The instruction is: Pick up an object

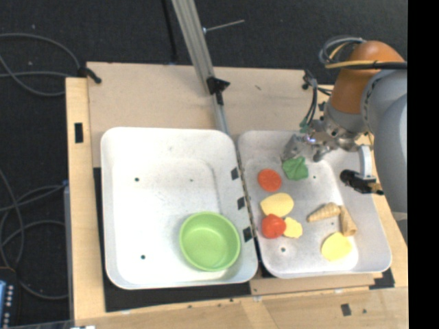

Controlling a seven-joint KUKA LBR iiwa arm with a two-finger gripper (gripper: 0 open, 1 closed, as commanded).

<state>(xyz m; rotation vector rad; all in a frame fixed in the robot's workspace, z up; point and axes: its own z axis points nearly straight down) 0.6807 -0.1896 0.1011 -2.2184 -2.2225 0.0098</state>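
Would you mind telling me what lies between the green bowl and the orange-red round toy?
In the camera view, bare white bin floor and the bins' adjoining rims separate the green bowl from the orange-red round toy.

Glossy plastic green bowl [209, 241]

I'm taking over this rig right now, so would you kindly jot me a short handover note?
Gripper: low over the far end of the right bin, right at the green piece; a grasp cannot be confirmed.
Right bin also has an orange piece, red piece, yellow pieces and two cones.
Left bin: green bowl.
Done: nothing lifted.
Left: grasp and raise one object.
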